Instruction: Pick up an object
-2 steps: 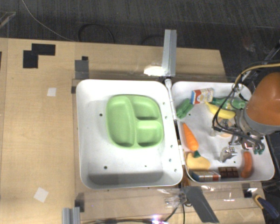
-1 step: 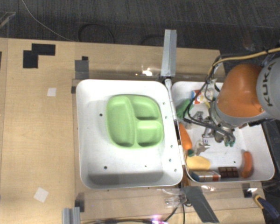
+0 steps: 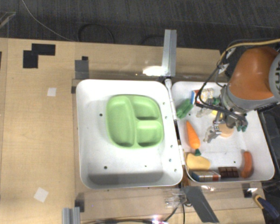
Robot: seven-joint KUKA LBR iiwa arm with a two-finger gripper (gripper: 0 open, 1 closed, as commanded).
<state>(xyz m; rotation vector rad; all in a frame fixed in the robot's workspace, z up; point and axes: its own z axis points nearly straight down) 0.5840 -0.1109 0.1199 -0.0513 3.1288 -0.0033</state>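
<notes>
- Carrot (image 3: 192,135) — toy, orange with a green tip at its lower end — lying in the right bin (image 3: 263,169), just right of the wall shared with the left bin (image 3: 91,171); long axis running up-and-down in the camera view, tilted slightly.
- Gripper (image 3: 213,133) near, to the carrot's right, over bare bin floor; carrot to its left, not between the fingers.
- Cannot tell whether released or clenched; no grasp visible.
- Judged next: short shift leftward, closing across the carrot's narrow width.
</notes>
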